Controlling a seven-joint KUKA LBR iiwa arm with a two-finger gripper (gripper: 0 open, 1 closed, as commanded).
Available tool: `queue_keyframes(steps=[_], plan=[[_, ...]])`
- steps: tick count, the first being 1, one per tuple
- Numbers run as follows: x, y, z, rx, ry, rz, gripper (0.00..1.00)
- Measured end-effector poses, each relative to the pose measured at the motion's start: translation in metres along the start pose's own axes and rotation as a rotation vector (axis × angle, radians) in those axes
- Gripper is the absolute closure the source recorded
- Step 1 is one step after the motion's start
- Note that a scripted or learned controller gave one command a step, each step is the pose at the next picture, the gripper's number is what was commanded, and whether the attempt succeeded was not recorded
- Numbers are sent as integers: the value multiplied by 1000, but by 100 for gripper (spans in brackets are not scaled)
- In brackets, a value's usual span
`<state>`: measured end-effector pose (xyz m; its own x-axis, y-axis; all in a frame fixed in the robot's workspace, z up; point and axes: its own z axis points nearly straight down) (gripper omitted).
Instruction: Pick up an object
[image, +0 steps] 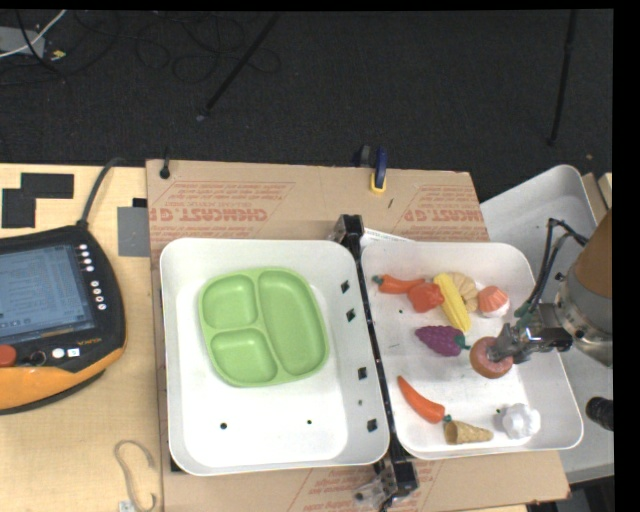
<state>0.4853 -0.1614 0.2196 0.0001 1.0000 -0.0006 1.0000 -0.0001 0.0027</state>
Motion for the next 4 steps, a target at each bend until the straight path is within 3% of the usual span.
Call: queue_keyframes(steps=[1,4], plan=[[-1,0,-8,3,1,0,100],[135,107,-5,4,1,-1,100]])
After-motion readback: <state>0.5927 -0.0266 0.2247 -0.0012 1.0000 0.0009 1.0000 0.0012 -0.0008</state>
